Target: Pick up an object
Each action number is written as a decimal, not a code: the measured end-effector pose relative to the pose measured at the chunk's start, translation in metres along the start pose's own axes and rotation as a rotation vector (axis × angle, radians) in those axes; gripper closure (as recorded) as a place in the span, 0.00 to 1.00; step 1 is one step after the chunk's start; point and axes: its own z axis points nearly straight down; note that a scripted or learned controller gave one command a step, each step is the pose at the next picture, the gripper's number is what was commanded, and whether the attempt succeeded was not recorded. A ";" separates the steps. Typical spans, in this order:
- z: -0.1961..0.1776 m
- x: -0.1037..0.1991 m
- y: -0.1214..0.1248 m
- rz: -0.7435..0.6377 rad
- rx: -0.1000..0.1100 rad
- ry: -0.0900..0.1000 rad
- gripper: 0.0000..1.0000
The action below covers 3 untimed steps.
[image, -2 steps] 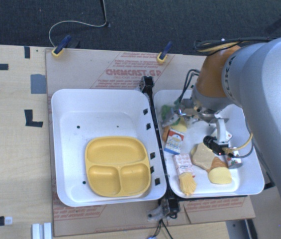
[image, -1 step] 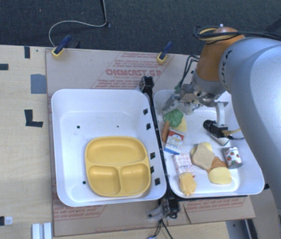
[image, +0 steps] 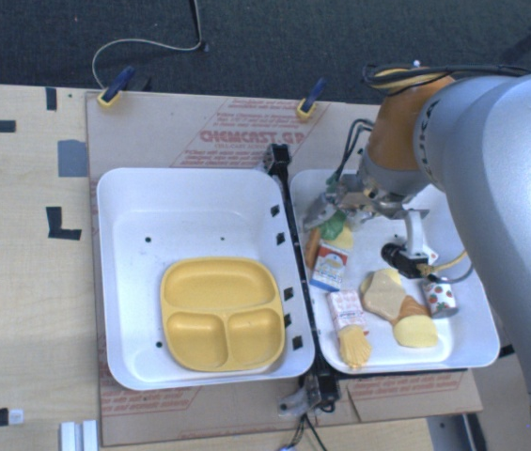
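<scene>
The metal two-finger gripper (image: 338,205) is positioned near the upper left edge of the shallow white right bin (image: 476,350), above a green-topped packet (image: 334,235). Its finger state cannot be determined. A yellow three-compartment plastic tray (image: 222,311) is seated in the white left bin (image: 124,214), with open floor behind it.

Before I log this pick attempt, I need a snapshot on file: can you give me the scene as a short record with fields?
left bin: holds a yellow divided tray
right bin: holds a pile of small items, among them a white carton, a yellow sponge-like piece and a corn cob toy
arm: reaches in from the right, over the right bin
gripper: low over the pile's far left end
gripper fingers: cannot tell
</scene>
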 end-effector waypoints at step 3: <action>0.001 -0.007 0.024 -0.003 0.000 0.001 0.00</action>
